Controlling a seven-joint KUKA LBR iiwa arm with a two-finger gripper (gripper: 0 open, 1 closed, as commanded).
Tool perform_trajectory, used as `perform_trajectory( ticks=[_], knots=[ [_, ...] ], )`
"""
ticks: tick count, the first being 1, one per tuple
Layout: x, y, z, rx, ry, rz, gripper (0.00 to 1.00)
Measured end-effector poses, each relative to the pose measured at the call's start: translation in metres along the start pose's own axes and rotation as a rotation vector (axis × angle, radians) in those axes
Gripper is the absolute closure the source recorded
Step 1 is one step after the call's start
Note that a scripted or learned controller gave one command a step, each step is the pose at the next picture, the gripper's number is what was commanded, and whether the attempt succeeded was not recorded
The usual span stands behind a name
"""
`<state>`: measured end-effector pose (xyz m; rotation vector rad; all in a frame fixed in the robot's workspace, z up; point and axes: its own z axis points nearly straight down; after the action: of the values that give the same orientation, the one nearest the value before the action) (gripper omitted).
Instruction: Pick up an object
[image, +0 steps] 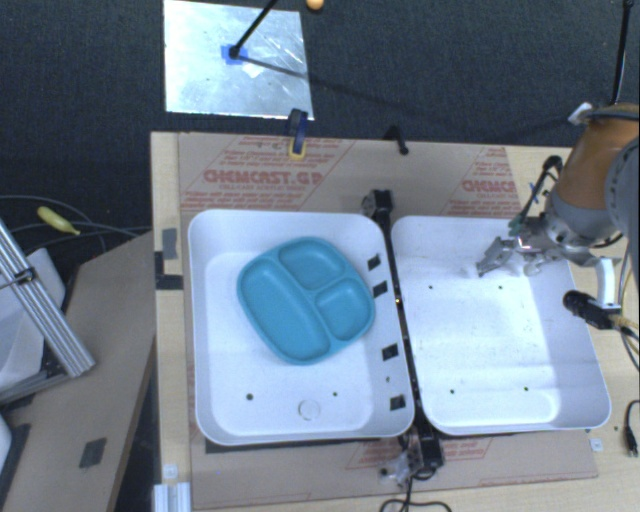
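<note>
A blue divided plate (305, 298) lies flat in the middle of the left bin (215, 400), slightly turned. Near that bin's front wall sits a small pale round disc (309, 408). My gripper (509, 264) hangs over the far part of the right bin (575, 400), well to the right of the plate. It is open, with nothing between its fingers (488, 263). The grey arm with its orange band (600, 155) comes in from the upper right.
A black divider with clips (392, 330) runs between the two bins. Both bins rest on a cardboard sheet (260, 175). A shiny metal sheet (235, 60) lies beyond the bench, and an aluminium frame (35, 310) stands at the left.
</note>
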<state>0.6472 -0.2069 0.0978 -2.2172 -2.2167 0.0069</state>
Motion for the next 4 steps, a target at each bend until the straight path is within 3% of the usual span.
perform_trajectory(
  ticks=[1, 2, 3, 4],
  knots=[
    [0.006, -0.073, -0.066, -0.01, -0.003, 0.001, 0.0],
    [0.009, -0.128, -0.101, -0.008, -0.002, 0.0, 0.0],
    [0.053, -0.042, -0.121, -0.017, -0.003, -0.01, 0.0],
    [-0.002, -0.05, -0.001, -0.003, -0.002, 0.002, 0.0]
  ],
)
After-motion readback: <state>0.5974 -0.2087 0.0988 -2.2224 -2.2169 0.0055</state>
